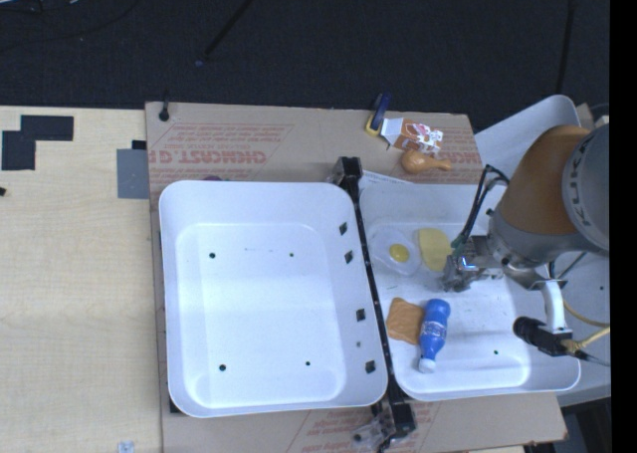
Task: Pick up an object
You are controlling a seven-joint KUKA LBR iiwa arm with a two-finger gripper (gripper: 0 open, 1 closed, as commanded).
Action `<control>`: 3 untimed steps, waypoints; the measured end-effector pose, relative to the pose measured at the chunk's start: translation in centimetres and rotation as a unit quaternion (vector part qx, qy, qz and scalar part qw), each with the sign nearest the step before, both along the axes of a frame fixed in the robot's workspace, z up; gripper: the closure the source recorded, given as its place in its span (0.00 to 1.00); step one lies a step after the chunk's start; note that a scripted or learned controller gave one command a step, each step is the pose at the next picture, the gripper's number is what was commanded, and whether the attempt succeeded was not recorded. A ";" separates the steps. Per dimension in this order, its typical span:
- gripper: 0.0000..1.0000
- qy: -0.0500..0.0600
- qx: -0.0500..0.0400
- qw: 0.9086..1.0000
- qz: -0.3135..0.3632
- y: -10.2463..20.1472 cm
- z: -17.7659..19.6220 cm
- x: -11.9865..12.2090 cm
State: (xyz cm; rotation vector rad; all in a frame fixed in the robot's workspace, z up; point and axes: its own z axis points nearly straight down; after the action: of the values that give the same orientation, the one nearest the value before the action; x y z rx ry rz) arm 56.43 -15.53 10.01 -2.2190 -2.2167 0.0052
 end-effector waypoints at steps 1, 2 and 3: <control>0.00 -0.002 0.000 1.000 -0.001 0.0 0.4 0.1; 0.00 -0.003 0.000 1.000 0.000 4.5 -1.2 -3.7; 1.00 -0.003 0.001 1.000 -0.003 4.3 -0.1 -3.6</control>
State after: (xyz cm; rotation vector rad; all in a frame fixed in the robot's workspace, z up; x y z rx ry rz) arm 52.85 -11.22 9.93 -2.2266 -2.2129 -0.0028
